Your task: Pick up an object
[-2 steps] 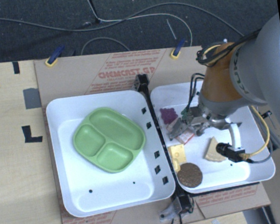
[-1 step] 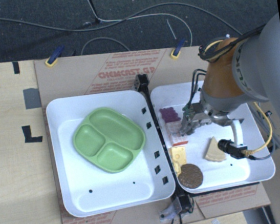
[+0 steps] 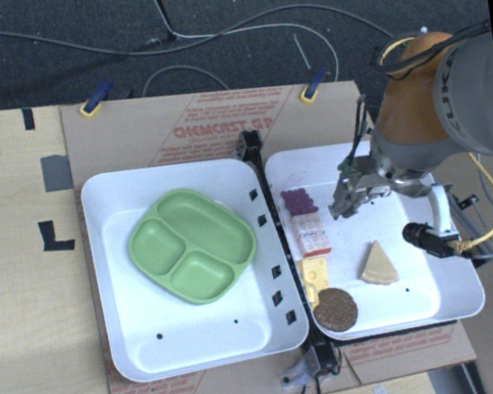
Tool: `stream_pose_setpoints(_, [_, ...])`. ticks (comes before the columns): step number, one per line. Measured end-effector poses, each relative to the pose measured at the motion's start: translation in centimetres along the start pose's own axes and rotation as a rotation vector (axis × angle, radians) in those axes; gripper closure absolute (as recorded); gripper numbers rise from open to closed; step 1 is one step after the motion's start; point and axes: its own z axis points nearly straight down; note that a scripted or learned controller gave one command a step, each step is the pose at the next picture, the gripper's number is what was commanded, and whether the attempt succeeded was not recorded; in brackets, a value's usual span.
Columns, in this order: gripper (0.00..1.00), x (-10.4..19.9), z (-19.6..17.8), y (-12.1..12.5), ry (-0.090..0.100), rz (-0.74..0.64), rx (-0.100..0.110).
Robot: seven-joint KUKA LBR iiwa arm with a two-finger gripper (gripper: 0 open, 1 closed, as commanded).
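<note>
2 shallow white bins side by side on a cardboard sheet [image 3: 218, 123] w/ red print; the big word looks like "CHEMCAST GP" but it's blurred, smaller lines unreadable. Left bin [image 3: 114, 256]: 1 green divided plate [image 3: 191, 245], 3 compartments, sitting a bit toward 12 o'clock of the bin's middle. Right bin [image 3: 424, 294]: 5 small items. 4 run in a column along its 9 o'clock wall: 1 purple piece [image 3: 298, 201] at the 12 o'clock end, then 1 pink-and-white packet [image 3: 311, 233] w/ a red strip, writing too small to read, then 1 yellow cheese-like block [image 3: 314, 274], then 1 brown round cookie-like disc [image 3: 336, 309] at the 6 o'clock end, just touching the yellow block. 1 tan wedge [image 3: 379, 265] lies apart, at about 3 o'clock from the yellow block. Gripper [image 3: 342, 203] hangs over the right bin at about 3 o'clock of the purple piece, near it but not touching; nothing seen between the fingers, and can't tell if they're spread or pressed together. Arm w/ orange band [image 3: 409, 91] comes in from 3 o'clock. 2 blue-and-yellow clamps [image 3: 96, 98] pin the cardboard's 12 o'clock edge, 2nd one [image 3: 314, 84] further toward 3 o'clock. Several cables on the dark floor at 12 o'clock.
</note>
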Motion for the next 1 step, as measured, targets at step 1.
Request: stream_pose_setpoints(1, [1.0, -0.89, -5.9, 0.06, -0.001, 0.0, -0.001])
